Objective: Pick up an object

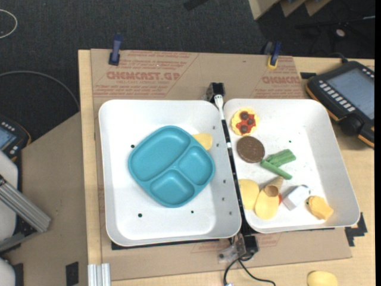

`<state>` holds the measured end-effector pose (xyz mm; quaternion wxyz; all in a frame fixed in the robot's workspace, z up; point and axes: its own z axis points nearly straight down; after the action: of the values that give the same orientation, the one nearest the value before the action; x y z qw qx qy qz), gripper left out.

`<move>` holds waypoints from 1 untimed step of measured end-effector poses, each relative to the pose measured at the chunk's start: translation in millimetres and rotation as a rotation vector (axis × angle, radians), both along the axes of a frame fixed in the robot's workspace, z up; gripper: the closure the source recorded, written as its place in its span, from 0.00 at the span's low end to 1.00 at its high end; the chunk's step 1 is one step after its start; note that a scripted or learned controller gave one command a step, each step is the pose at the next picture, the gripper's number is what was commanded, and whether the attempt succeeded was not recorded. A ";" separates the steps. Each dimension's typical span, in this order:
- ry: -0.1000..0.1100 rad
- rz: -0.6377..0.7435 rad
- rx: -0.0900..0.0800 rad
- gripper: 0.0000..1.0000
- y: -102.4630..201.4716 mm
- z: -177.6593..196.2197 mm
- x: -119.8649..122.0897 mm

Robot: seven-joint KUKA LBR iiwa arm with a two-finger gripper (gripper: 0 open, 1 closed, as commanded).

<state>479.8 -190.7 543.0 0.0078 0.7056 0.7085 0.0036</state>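
Crowding in the right bin (309,115) could spoil a grasp: the cookie (250,149), green piece (280,161) and yellow pieces (260,199) lie close together, so two might be caught or nudged. The gripper's state cannot be told.

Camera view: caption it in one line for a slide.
Blue divided plate in the left bin; toy foods scattered in the right bin.

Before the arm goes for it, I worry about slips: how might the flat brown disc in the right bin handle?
The brown disc looks thin and lies flat, so fingers may struggle to get under it. It seems rigid and light. It touches the green piece, which may shift.
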 end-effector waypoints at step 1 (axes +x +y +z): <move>0.026 -0.008 0.008 1.00 -34.5 -118.4 -1.4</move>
<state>478.4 -225.2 424.6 -0.0045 0.7084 0.7058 -0.0027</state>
